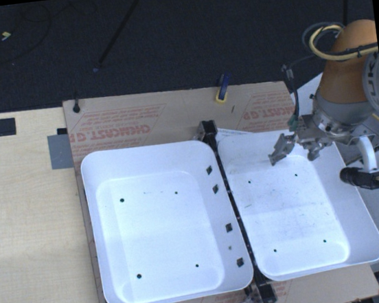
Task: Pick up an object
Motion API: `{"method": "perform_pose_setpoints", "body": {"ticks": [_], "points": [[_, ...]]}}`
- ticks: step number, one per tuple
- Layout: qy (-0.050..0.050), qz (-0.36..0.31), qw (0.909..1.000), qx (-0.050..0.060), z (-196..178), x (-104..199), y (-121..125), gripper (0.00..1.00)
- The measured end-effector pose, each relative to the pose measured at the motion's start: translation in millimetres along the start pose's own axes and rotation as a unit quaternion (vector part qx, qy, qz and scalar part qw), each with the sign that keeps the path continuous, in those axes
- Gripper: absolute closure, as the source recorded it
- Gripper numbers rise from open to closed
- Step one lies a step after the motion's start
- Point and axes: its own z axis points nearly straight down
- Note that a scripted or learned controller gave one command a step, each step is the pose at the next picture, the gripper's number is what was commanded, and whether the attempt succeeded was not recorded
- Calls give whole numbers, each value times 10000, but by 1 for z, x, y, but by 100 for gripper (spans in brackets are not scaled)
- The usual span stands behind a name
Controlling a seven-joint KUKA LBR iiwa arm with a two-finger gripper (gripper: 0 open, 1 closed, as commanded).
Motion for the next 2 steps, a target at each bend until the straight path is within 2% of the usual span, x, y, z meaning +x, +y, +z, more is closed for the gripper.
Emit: {"method": "perform_pose_setpoints", "body": {"ticks": [1, 2], "points": [[-20, -7, 10000, -93, -269, 24, -3, 0], [3, -31, 10000, -26, -334, 99, -56, 0]]}}
